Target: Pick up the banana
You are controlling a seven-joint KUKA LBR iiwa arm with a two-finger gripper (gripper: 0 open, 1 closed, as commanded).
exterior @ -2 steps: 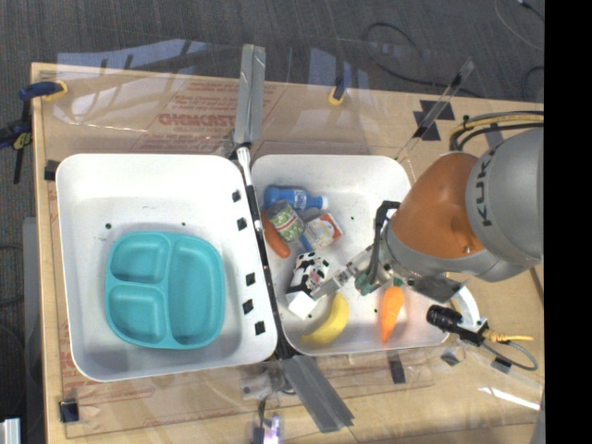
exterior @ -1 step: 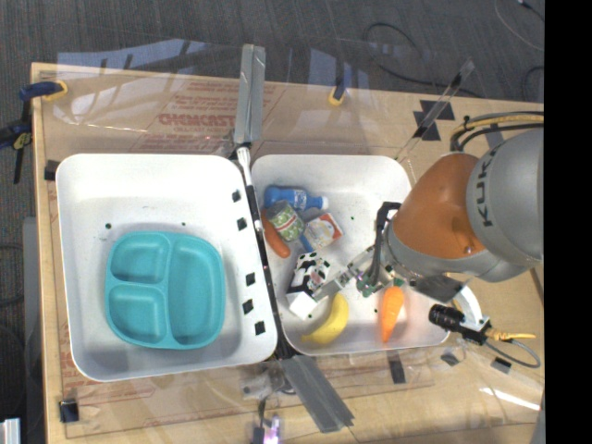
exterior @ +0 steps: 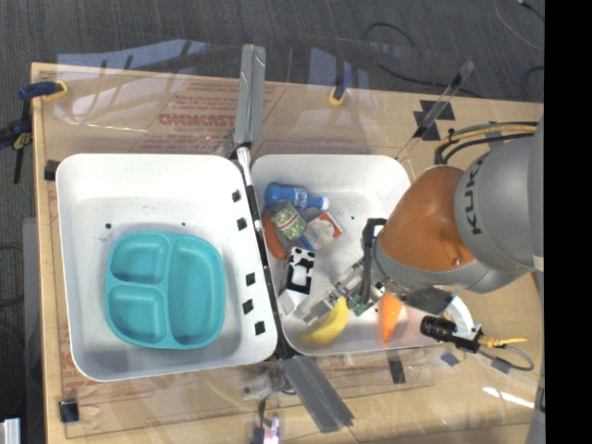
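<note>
Arm: seen reaching in from the right, bent low over the right bin (exterior: 388, 169).
Gripper (exterior: 350, 294): placed just above the banana's upper end; whether the jaws are spread or closed cannot be told.
Banana (exterior: 328, 326): found near the right bin's front wall, beside an orange carrot-like piece (exterior: 391, 314).
Bottle (exterior: 294, 197): laid toward the back of that bin.
Left bin (exterior: 83, 183): occupied by a teal divided plate (exterior: 166, 288).
</note>
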